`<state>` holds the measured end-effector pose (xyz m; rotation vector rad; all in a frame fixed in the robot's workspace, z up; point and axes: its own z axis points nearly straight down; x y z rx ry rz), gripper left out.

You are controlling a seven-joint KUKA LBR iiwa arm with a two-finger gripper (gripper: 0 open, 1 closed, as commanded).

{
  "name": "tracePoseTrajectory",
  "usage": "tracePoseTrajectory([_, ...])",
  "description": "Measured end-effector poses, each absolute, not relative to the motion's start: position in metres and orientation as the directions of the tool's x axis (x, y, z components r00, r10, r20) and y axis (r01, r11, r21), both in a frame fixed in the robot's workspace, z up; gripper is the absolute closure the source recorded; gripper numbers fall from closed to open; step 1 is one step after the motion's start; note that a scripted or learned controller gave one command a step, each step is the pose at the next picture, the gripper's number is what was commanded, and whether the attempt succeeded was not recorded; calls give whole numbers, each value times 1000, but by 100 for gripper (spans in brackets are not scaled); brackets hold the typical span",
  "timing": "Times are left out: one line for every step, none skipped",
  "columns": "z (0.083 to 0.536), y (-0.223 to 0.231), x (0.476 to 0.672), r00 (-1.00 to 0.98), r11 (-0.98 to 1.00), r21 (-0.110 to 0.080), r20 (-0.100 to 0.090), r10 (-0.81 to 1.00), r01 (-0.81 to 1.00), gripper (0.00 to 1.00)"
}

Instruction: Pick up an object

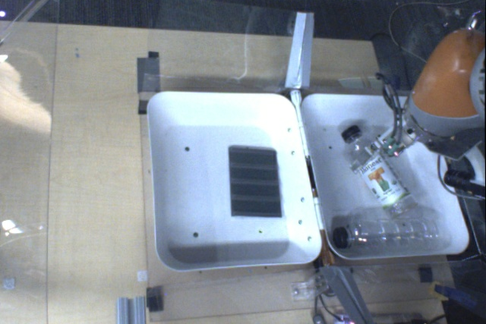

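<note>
The right bin (328,116) holds two bottles. A small clear bottle (377,178) with a black cap and an orange and green label lies slanted in the middle. A larger clear plastic bottle (389,231) with a dark cap lies along the bin's front wall. In the left bin (173,163) a dark ribbed rectangular pad (255,180) lies flat near the centre. My gripper (396,142) reaches in from the right, under the orange band, and sits right over the upper side of the small bottle. Nothing is visibly lifted.
A metal divider post (299,49) stands behind the seam between the bins. Cables (395,99) trail by the arm at the right. Clear plastic sheeting (30,87) covers the bench at the left. Black clamps (149,76) hold the left bin's corners.
</note>
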<state>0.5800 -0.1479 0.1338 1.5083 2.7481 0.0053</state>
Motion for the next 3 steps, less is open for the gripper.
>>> tracePoseTrajectory([89, -191, 581, -523, 523, 8, -8, 852, 852, 0])
tracePoseTrajectory([102, -189, 584, -524, 524, 15, -13, 852, 852, 100])
tracePoseTrajectory([113, -187, 586, -525, 525, 20, -16, 851, 851, 100])
